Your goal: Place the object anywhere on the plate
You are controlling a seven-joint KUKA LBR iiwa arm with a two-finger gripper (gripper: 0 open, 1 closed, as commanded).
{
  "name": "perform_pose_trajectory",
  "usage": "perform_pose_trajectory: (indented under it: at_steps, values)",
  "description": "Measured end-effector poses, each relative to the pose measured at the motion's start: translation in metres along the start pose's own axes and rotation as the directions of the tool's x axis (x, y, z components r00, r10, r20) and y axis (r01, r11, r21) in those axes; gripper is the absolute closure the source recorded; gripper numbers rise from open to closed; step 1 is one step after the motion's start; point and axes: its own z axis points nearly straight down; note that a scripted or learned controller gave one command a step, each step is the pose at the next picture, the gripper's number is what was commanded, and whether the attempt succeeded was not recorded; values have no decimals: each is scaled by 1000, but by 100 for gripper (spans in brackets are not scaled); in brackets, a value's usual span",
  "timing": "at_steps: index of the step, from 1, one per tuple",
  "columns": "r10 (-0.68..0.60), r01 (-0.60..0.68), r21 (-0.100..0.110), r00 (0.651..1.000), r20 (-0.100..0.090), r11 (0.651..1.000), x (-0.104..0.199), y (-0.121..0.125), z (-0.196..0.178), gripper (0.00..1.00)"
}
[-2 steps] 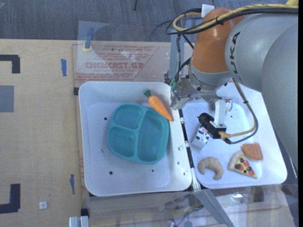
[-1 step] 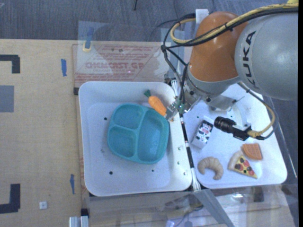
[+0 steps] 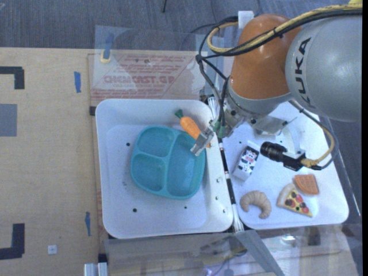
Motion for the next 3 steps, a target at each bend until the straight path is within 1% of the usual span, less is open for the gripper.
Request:
perform_pose_trajectory:
  at_steps: [1, 2, 3]
  values:
    - [2, -2, -4, 1000, 2, 1000, -2, 1, -10, 100]
    - [3, -3, -4, 1000, 2, 1000, -2, 1, -10, 0]
    - [5, -5, -8, 1000, 4, 1000, -4, 2, -21, 100]
